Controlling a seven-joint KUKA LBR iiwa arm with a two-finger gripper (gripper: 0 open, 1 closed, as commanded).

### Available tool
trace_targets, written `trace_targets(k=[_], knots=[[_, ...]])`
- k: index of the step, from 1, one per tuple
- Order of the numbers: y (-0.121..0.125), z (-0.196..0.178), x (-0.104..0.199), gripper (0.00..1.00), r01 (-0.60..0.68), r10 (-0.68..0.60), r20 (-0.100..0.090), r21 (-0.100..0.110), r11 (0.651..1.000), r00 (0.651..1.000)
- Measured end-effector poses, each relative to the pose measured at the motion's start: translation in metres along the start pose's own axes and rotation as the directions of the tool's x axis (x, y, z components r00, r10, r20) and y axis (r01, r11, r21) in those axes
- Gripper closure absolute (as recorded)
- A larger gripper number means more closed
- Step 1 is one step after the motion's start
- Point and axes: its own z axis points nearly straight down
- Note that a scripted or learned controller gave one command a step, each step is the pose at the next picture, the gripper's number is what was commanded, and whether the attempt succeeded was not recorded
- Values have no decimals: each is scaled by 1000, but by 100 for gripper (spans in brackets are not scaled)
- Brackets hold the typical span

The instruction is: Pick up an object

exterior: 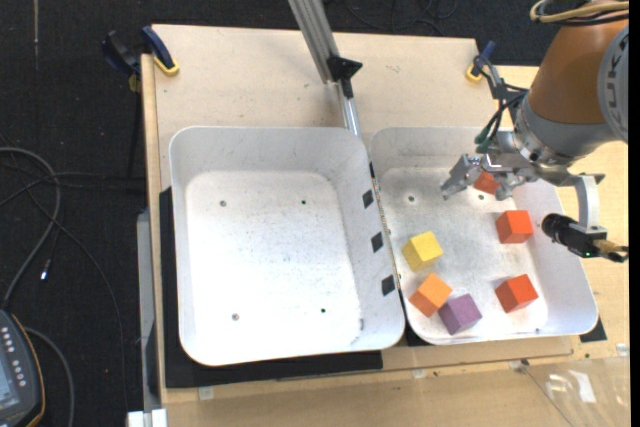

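The desk [260,80] carries two shallow white bins side by side. The left bin [195,245] holds no blocks. The right bin [570,300] holds the task's things, a set of small cubes.

The arm [585,80] reaches in from the right and hangs over the far part of the right bin. The end effector [487,173] sits low above the bin floor, with a small red-orange block [487,182] directly at its tip. Whether the end effector is apart, together or clamped on that block cannot be told from this view.

The remaining cubes lie loose on the bin floor:
- red-orange cube [514,226], near the end effector, on its near side;
- red cube [517,293], toward the near right corner;
- yellow cube [423,249], near the bin's left wall;
- orange cube [432,294], touching or just beside the purple cube [460,312].

Handling judgement: the cubes appear rigid, light and not fragile, with flat matte faces that should not slip readily. Hold should be taken across two opposite flat faces, not corner to corner. The isolated cubes offer clear finger room on both sides; the orange and purple pair does not.
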Motion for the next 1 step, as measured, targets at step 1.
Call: trace_targets(k=[1], knots=[[-40, 73, 30, 0, -2, 2, -1, -4, 1000, 1000]])
